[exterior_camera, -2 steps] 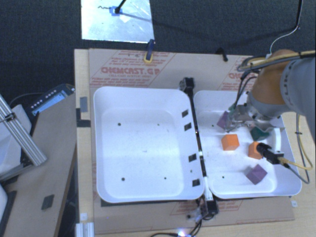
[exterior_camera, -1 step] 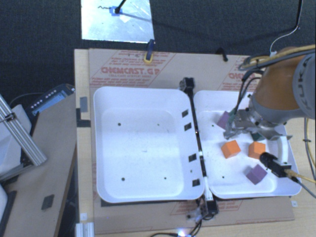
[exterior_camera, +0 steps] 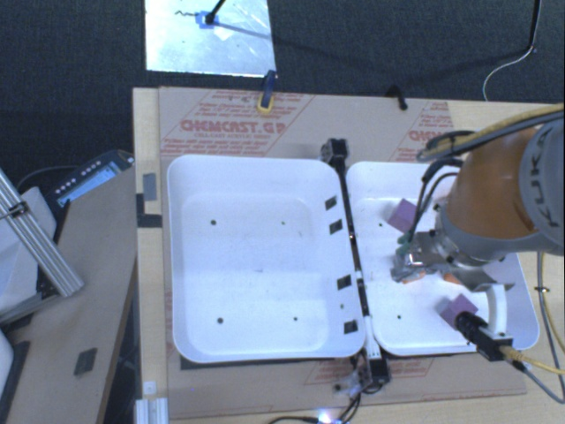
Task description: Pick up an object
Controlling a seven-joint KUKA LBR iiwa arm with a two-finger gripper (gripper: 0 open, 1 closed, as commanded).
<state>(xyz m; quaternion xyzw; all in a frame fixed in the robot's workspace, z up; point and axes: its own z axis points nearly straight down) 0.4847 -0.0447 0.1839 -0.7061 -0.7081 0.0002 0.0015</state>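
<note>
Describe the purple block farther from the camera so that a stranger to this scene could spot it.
Of the two white bins, take the right bin, under the arm. Beyond the claw, towards the bin's far wall, lies the purple block. The second purple block lies on the claw's near side, towards the front rim.

Grey arm with a broad orange band.
</note>
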